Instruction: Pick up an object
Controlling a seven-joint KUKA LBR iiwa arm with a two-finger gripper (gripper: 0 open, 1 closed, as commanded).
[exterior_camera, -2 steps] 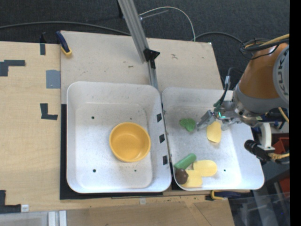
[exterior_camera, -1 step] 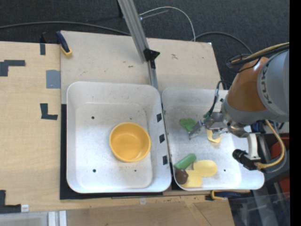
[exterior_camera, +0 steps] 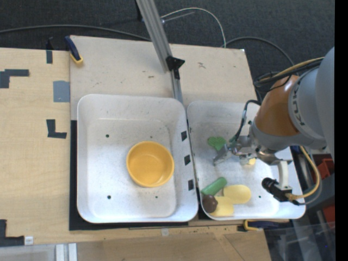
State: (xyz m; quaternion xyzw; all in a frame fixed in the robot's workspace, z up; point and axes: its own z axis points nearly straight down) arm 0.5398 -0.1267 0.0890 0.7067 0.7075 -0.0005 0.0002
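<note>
Fingers (exterior_camera: 224, 154) spread beside small flat green piece (exterior_camera: 216, 142), nothing between them.

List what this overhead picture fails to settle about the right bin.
- Gripper: too small and blurred to tell whether it touches the small green piece.
- Right white bin: its right side hidden under the grey arm.
- Brown lump beside the pale yellow pieces: too small to identify.

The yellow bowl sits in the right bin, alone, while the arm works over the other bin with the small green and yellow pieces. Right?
Not quite. The camera view shows the yellow bowl alone in the left bin; the gripper is over the right bin, which holds the small green and yellow pieces.
</note>
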